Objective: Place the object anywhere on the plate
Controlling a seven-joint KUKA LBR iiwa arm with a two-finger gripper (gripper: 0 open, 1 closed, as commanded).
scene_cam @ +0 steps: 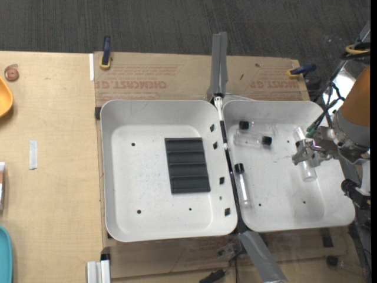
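Note:
A black ribbed plate (pixel 187 165) lies flat in the middle of the left bin (pixel 118 211). In the right bin (pixel 330 214), a clear tube with a black cap (pixel 241 184) lies along the left wall. A second clear piece with black caps (pixel 253 135) rests near the back left corner. My gripper (pixel 305 153) hangs over the right side of the right bin, far from the plate. A small clear piece (pixel 308 171) sits right under the gripper; I cannot tell whether it is held or lying on the bin floor.
A grey divider bar (pixel 219 63) runs between the bins at the back. Blue-and-yellow clamps (pixel 106 53) (pixel 301 71) pin the cardboard underlay. An orange item (pixel 3 99) and small bits lie on the wooden bench to the left.

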